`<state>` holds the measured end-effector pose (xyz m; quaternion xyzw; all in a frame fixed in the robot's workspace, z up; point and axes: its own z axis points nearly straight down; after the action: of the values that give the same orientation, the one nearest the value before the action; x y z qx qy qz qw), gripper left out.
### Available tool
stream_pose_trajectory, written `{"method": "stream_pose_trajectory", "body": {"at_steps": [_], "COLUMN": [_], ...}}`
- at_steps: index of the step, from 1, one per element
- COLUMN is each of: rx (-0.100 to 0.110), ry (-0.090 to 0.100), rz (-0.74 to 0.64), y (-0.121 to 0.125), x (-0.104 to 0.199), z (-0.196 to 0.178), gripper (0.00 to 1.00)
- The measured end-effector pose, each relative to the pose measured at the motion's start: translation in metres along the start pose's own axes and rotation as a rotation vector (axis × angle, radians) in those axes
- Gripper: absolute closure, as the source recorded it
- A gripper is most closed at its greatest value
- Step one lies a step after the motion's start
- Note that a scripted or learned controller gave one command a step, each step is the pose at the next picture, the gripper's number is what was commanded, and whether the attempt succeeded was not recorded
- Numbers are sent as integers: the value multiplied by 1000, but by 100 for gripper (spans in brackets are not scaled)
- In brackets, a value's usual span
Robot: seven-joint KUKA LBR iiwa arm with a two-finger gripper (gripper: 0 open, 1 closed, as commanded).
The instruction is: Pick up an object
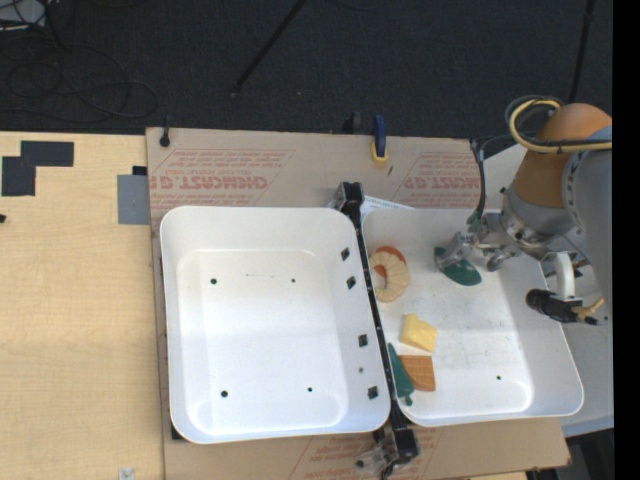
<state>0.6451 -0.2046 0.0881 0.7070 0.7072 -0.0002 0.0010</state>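
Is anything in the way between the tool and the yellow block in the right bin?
Nothing visible blocks it. The tool is over the right bin, near a green piece, and bare floor separates it from the yellow block. The round tan piece lies off to the left, the orange block beyond.

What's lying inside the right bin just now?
The right bin holds a round tan piece, a yellow block, an orange block over a green piece, and a teal object partly covered by the pincer.
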Motion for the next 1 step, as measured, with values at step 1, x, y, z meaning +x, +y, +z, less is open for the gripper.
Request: {"method": "stream_pose_trajectory", "body": {"at_steps": [1], "rx": [3], "ry": [1], "rz": [-3], "y": [-1], "x": [1], "z": [-10], "gripper": [100]}}
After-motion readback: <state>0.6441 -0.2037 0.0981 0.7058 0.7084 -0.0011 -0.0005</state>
